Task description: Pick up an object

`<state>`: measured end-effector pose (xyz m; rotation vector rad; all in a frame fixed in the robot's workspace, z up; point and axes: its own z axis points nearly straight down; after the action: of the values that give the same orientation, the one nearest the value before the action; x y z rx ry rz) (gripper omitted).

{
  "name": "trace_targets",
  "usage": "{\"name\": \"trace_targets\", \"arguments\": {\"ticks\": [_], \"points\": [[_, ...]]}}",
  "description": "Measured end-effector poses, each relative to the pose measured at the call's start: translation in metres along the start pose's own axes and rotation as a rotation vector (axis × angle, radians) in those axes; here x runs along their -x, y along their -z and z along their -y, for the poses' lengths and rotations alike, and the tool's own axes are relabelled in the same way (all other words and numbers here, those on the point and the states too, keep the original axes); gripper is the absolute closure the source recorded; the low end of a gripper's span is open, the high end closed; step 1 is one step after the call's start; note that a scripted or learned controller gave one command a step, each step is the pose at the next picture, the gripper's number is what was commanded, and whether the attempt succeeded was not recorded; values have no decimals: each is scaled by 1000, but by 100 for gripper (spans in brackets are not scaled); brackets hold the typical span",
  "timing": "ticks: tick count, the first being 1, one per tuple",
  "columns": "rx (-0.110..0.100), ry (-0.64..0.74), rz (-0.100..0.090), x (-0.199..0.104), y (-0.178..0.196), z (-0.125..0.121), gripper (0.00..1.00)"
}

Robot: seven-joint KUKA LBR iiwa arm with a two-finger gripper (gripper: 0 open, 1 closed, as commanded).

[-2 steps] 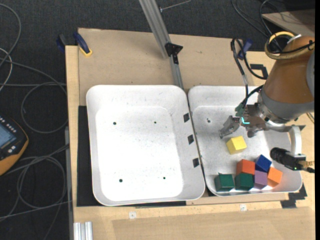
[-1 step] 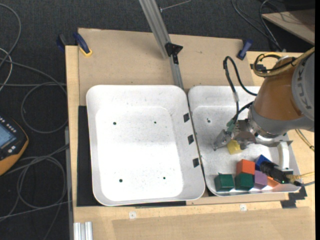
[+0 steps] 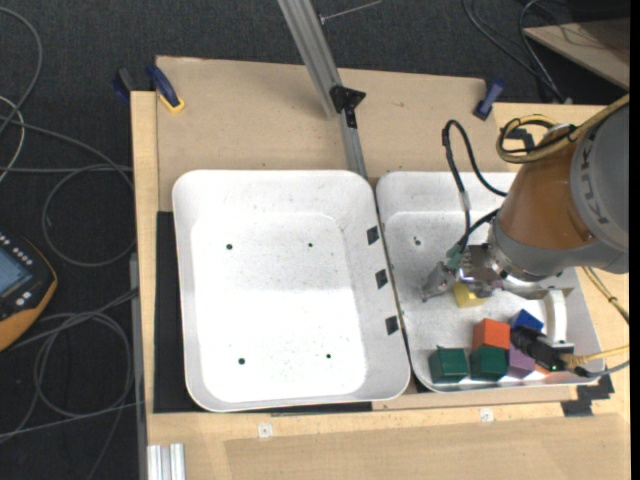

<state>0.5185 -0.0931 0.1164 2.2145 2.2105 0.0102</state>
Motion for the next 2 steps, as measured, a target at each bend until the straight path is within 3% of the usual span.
{"name": "trace_targets", "arguments": {"ticks": [1, 2], "points": [[3, 0, 1, 0, 9, -1, 100], [-8, 3, -3, 5, 65, 6, 100]]}}
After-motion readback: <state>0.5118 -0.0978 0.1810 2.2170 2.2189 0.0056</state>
